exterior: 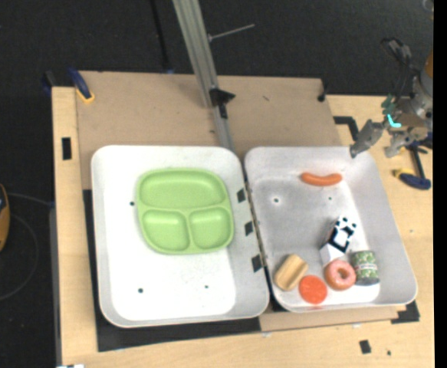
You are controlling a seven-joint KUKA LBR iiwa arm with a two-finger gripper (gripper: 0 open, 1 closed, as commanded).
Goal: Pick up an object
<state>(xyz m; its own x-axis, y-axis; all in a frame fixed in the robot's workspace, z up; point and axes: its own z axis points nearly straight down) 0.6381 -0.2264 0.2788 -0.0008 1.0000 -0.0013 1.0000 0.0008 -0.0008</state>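
Note:
The right bin (284, 175) holds several small objects. An orange sausage (320, 179) lies near its far side. A black-and-white block (343, 234) sits lower down, with a green can (366, 267), a pink donut (340, 274), a red disc (312, 289) and a tan bread roll (290, 271) clustered at the near edge. My gripper (378, 142) hovers over the bin's far right corner, above and right of the sausage. Its fingers stand apart, open, with nothing between them.
The left bin (116, 282) carries a green divided plate (185, 209). A grey metal post (200, 60) leans in from the back, ending between the two bins. Blue-handled tools (413, 179) lie on the bench right of the right bin.

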